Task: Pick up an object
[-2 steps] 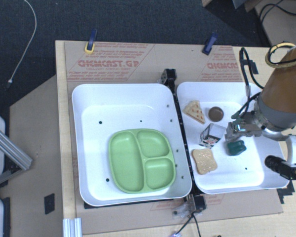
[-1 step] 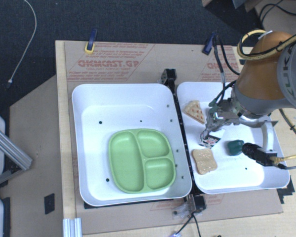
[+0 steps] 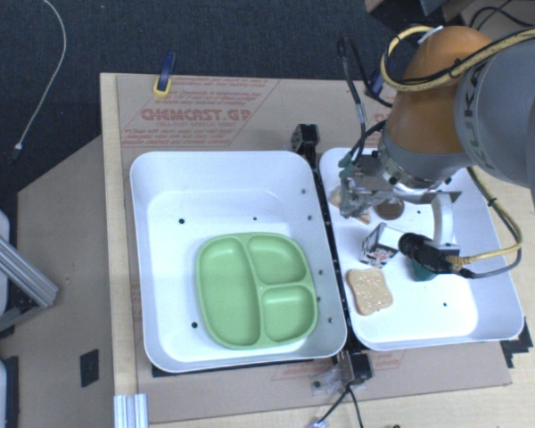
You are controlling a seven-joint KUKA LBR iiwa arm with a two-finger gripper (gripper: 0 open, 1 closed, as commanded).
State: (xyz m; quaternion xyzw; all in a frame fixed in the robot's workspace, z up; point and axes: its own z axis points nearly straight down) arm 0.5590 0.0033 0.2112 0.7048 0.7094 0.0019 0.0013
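The pincer (image 3: 361, 201) is hovering low in the right bin (image 3: 481, 315); I cannot tell its grip. Toast (image 3: 369, 291) is lying just below, perhaps beside a wrapper (image 3: 377, 245).

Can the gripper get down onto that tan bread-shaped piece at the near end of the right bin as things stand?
Probably yes. The tan piece lies flat in the right bin with open floor around it and nothing on top; the gripper hangs over the same bin, farther back.

A yellow-and-blue clamp (image 3: 164, 77) is seen at the cardboard sheet's (image 3: 205, 114) far edge, with a white cable (image 3: 49, 56) laid on dark carpet (image 3: 116, 16).
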